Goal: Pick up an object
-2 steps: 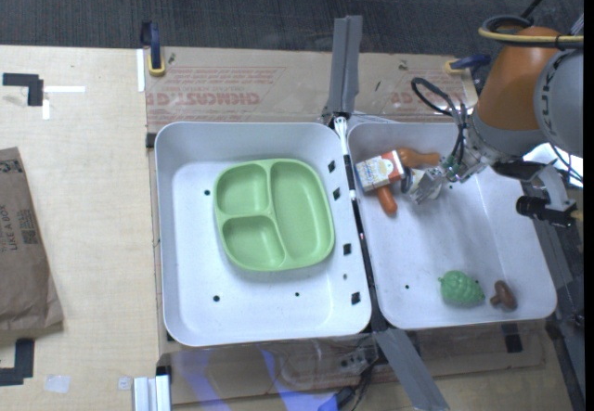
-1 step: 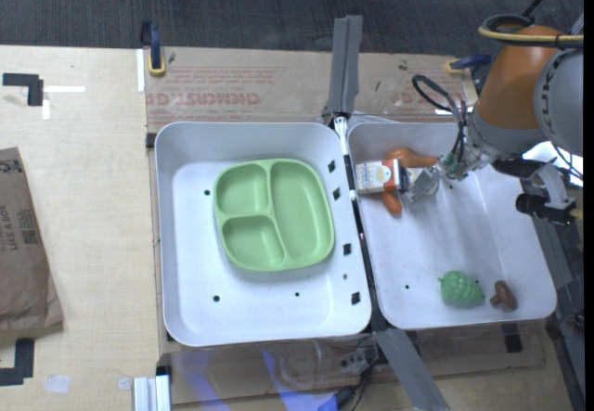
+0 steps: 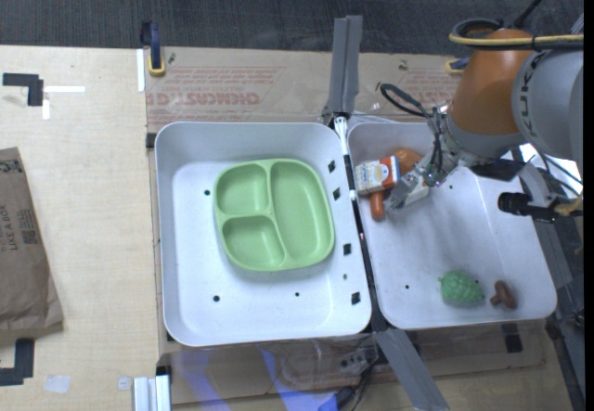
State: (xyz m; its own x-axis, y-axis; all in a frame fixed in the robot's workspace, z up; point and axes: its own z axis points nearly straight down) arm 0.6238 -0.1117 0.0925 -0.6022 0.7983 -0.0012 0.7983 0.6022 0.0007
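- Three small things sit in your right bin (image 3: 520, 242): a white and orange carton (image 3: 376, 175) with an orange carrot-like piece (image 3: 378, 205) touching it at the far left corner, a green knobbly toy (image 3: 460, 289) near the front, and a brown bit (image 3: 502, 295) just beside it.
- The carton looks light and stiff; take it across its narrow sides.
- Your gripper (image 3: 408, 192) sits low, just beside the carton; you cannot tell how its jaws stand, or whether anything is caught.
- The left bin (image 3: 186, 307) holds a green divided plate (image 3: 275, 213).
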